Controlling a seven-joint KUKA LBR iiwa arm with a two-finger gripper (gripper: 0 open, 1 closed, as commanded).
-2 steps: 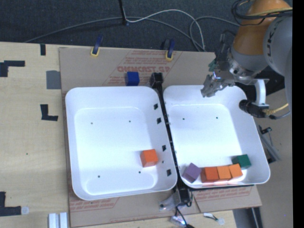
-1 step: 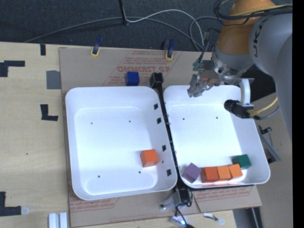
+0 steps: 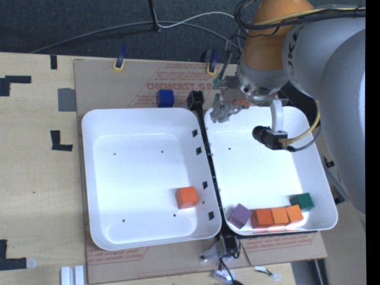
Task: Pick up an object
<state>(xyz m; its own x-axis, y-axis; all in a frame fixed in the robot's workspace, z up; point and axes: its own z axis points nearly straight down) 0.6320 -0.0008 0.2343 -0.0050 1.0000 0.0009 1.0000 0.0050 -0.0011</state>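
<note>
My gripper (image 3: 223, 108) hangs over the far left corner of the right bin (image 3: 261, 171), close to the divider between the bins. I see no object at it. An orange cube (image 3: 186, 197) lies alone in the left bin (image 3: 130, 159), near its front right. Along the right bin's front wall sit a purple block (image 3: 240, 215), two orange blocks (image 3: 262, 218) (image 3: 278, 217) side by side, a lighter orange block (image 3: 294, 214) and a green block (image 3: 304, 202). All of these are far from the gripper.
A blue cube (image 3: 165, 98) rests on the cardboard behind the left bin. Black clips (image 3: 196, 100) line the seam between the bins. The grey arm (image 3: 332, 70) covers the right bin's far right side, and a black cable end (image 3: 268, 136) hangs over the bin.
</note>
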